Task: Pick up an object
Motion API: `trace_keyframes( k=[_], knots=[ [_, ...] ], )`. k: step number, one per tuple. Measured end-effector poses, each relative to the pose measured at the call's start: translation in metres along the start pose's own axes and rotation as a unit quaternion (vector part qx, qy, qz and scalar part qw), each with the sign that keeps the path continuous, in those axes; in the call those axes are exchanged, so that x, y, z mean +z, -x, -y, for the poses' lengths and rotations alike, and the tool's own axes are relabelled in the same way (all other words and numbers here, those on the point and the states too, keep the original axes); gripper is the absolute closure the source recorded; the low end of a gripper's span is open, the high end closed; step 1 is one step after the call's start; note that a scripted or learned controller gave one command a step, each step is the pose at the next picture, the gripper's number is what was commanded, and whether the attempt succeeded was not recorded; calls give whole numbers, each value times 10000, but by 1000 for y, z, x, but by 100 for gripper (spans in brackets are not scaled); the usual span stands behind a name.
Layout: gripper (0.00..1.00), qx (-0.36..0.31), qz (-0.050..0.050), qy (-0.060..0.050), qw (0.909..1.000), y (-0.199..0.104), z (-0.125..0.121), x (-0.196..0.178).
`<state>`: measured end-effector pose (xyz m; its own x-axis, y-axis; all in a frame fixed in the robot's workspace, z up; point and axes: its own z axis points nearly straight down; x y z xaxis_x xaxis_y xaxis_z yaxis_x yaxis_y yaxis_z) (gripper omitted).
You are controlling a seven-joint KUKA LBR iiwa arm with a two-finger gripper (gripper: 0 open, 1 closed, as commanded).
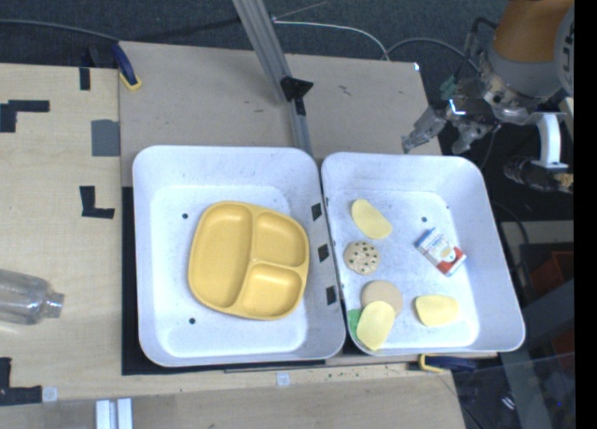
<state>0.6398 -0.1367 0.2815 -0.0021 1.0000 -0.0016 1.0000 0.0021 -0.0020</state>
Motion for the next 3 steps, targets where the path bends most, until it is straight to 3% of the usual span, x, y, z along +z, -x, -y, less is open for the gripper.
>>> trace_keyframes(
  k=[1,2,3],
  knots=[
    [0,35,-8,-43,10000,30,85,54],
    [0,18,-19,-40,10000,21,147,94],
    [0,6,-10,-15,10000,21,132,122]
  ],
)
